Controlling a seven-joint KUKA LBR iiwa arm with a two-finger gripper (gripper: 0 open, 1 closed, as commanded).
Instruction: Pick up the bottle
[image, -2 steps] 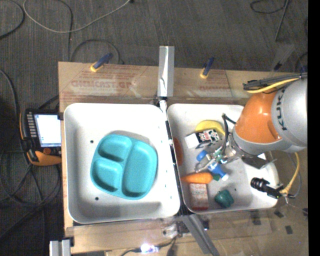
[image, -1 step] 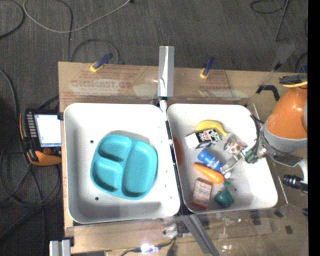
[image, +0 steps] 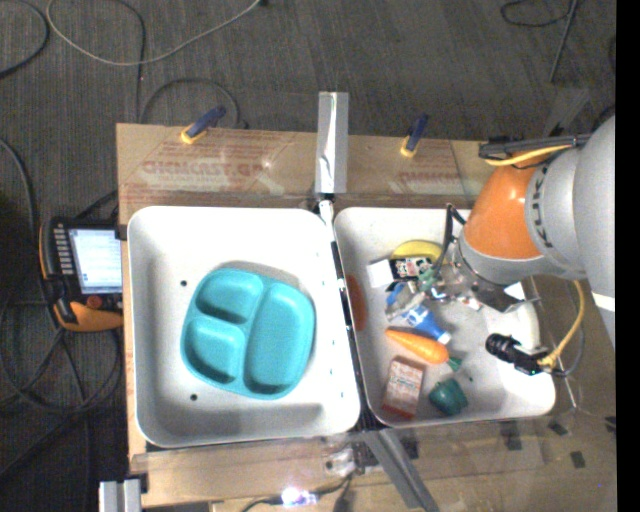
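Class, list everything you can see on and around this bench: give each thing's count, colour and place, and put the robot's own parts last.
Bins: two, white, side by side.
Divided tray: one, turquoise, left bin.
Carrot: one, orange, right bin, middle.
Bottle: one, blue and white, just above the carrot.
Small carton: one, reddish, right bin, front.
Cup: one, dark green, beside the carton.
Handheld pendant: one, orange and black, left of the bench.
Clamps: two, blue and yellow, back edge.
Arm: one, grey with orange band, tool over the right bin.

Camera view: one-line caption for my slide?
Gripper low over the right bin clutter; teal plate in the left bin.
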